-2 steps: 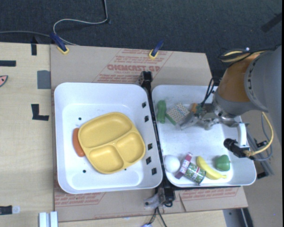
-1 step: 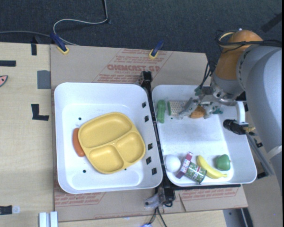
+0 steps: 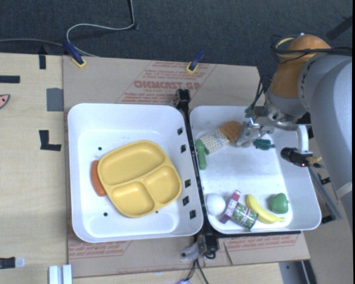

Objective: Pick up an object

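Camera view, working from the near edge outward: along the front of the right bin (image 3: 296, 218) I see a white egg (image 3: 215, 204), a red-and-green packet (image 3: 239, 210), a banana (image 3: 261, 210) and a green pepper (image 3: 278, 202), all bunched close together at about 6 o'clock in that bin. The left bin (image 3: 83, 158) holds a yellow tray (image 3: 140, 177) with an orange thing (image 3: 97, 178) tucked under its 9 o'clock edge. Farther back in the right bin, a green piece (image 3: 200, 154) lies against the divider, and beside it a pale mesh-patterned item (image 3: 213, 139) touches a brown one (image 3: 231, 130) at roughly 11 o'clock. My hand (image 3: 252, 134) sits low just at 3 o'clock of the brown item. I cannot tell how its jaws stand, nor whether anything is in them. I judge this the reach-in stage, nothing lifted yet. Next I would need to close squarely on the brown item, then raise it.
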You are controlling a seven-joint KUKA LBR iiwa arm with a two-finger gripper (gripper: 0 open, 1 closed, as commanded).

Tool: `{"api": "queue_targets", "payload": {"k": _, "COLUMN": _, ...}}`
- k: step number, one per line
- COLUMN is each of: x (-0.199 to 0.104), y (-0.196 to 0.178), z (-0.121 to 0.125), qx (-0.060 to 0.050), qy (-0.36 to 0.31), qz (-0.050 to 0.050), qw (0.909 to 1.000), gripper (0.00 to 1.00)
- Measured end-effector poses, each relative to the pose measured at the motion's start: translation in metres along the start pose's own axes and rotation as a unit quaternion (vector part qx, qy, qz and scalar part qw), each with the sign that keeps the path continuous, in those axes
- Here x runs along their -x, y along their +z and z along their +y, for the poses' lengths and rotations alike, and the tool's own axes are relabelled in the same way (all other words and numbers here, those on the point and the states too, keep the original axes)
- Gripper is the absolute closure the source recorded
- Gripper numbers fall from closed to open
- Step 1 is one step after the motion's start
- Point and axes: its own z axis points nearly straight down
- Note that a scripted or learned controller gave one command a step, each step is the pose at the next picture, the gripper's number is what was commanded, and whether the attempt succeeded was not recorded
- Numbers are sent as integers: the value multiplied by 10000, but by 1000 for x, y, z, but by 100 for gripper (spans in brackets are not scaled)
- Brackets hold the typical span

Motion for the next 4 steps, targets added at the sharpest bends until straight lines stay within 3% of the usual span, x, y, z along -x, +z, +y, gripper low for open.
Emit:
{"api": "queue_targets", "payload": {"k": 1, "x": 0, "y": 0, "z": 0, "qx": 1, "qy": -1, "qz": 0, "qw": 10000, "gripper": 0}}
{"api": "queue_targets", "payload": {"k": 2, "x": -1, "y": -10, "z": -1, "qx": -5, "qy": -6, "qz": -6, "qw": 10000, "gripper": 100}}
{"api": "queue_targets", "payload": {"k": 3, "x": -1, "y": -10, "z": -1, "qx": -5, "qy": -5, "qz": -9, "qw": 10000, "gripper": 0}}
{"api": "queue_targets", "payload": {"k": 4, "x": -1, "y": -19, "z": -1, "qx": -10, "qy": -8, "qz": -13, "qw": 10000, "gripper": 100}}
